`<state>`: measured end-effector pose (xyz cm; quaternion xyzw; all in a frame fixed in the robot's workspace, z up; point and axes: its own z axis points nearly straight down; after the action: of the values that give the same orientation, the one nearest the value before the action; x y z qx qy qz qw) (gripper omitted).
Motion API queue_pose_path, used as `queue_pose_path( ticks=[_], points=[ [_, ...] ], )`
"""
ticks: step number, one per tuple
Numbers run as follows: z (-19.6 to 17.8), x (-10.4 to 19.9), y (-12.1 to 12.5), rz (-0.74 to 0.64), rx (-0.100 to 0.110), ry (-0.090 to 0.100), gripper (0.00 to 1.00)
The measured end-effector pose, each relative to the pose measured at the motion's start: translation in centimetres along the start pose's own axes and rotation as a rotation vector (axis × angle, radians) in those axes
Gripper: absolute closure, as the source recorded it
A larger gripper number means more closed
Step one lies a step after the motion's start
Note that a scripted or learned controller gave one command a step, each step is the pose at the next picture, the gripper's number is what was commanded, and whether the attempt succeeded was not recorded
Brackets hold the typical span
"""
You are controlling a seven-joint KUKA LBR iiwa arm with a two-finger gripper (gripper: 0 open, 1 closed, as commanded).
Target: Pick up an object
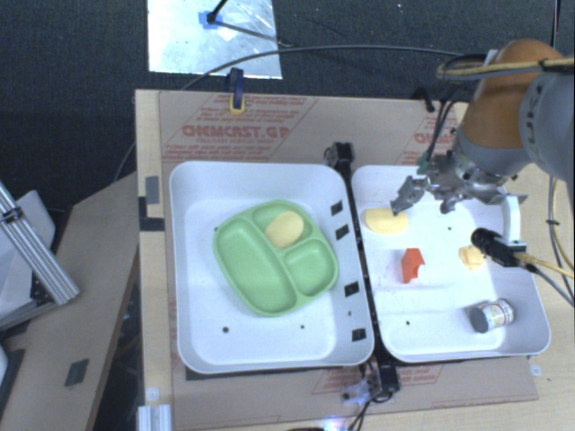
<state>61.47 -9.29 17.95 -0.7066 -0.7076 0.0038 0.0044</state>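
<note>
I see pincer (424, 197) open, fingers spread, nothing held, over right bin (449, 344) far-left corner, above yellow piece (385, 221).

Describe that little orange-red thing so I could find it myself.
Look in the right white bin, close to the divider between the bins. The orange-red block lies below the pale yellow lump. It is the one vivid reddish piece among yellow and metallic neighbours.

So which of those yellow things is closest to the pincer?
The pale yellow oval at the right bin's upper left, just below the pincer. The other yellow pieces sit in the green tray and further right.
</note>
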Motion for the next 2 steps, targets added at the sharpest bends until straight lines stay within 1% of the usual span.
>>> queue_pose_path(
  ticks=[1, 2],
  points=[
    [-0.7, 0.0, 0.3, -0.002, -0.012, -0.001, 0.0],
    [4.6, -1.0, 0.4, 0.0, -0.009, -0.001, 0.0]
  ],
)
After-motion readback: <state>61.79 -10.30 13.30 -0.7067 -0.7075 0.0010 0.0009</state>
